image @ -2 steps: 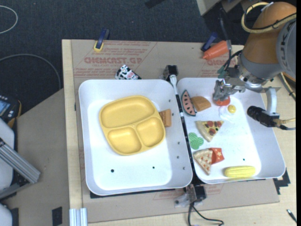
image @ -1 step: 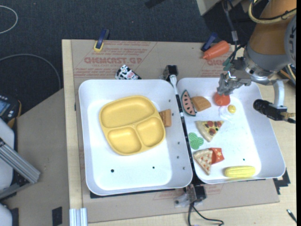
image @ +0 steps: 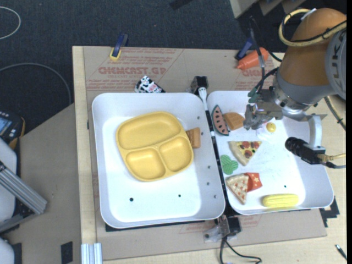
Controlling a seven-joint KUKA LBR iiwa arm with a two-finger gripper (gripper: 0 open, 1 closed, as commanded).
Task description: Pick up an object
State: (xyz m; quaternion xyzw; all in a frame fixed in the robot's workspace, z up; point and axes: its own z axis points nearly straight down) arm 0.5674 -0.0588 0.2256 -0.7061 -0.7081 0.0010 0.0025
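Item 1, gripper [image: 254, 121]: placed low over the right bin [image: 308, 194], toward its 11 o'clock corner, hung from the grey and orange arm [image: 311, 54]. Whether it was released or clenched could not be told, and nothing was seen grasped in it.

Item 2, right bin contents: a watermelon slice [image: 220, 120] and a brown bread-like piece [image: 235, 120] at 9 o'clock of the gripper; a small yellow piece [image: 270, 127] just beside it at 3 o'clock; a pizza slice [image: 245, 150] at 6 o'clock; a green piece [image: 227, 163], a second pizza slice [image: 238, 186], a red piece [image: 254, 181] and a corn cob [image: 281, 201] farther toward 6 o'clock.

Item 3, left bin [image: 110, 202]: a yellow divided tray [image: 154, 146], with a small brown block [image: 193, 137] touching it at 3 o'clock.

Step in hand, as judged: the approach to a pick (likeliest candidates being the bread-like piece or the small yellow piece, nearest the gripper). The next move would call for centring over one piece, so that its neighbours are not clipped, before any closing and lifting.
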